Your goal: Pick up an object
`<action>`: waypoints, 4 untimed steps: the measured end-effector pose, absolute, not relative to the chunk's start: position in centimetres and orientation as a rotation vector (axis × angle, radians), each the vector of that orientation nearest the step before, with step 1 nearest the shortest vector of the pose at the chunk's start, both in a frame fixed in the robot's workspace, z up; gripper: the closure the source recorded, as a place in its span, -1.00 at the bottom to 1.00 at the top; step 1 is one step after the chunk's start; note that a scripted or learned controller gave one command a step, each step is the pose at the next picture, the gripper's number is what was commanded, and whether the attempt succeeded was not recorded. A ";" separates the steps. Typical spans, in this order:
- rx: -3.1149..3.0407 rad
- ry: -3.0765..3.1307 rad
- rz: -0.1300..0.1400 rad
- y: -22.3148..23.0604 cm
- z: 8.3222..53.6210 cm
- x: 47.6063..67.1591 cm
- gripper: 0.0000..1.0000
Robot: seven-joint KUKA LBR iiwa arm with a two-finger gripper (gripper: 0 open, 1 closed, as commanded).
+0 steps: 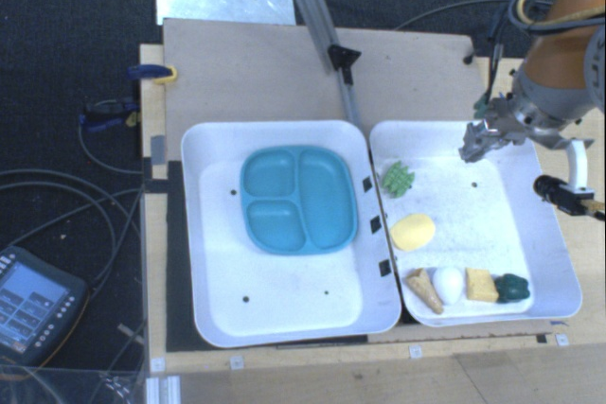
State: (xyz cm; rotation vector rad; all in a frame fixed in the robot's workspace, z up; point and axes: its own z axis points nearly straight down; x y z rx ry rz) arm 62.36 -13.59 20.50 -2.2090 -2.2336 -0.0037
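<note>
Six items lie in the right bin: a green piece, a yellow lump, and along the near wall a cone, egg, yellow block and dark green piece. The gripper hangs over the bin's far side, grasping nothing; whether it is released or clenched, I cannot tell. Judged step: approach. Next it must descend onto one item.

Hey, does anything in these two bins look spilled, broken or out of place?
Nothing stands out. The blue divided plate lies flat in the left bin. The small food items sit whole in the right bin, and the gripper is above that bin's far side.
</note>
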 end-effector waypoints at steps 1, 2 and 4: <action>-2.208 -2.235 -0.005 -8.0 20.1 63.3 1.00; -2.209 -2.233 -0.003 -2.9 20.6 63.0 1.00; -2.209 -2.235 -0.009 8.6 22.5 66.2 1.00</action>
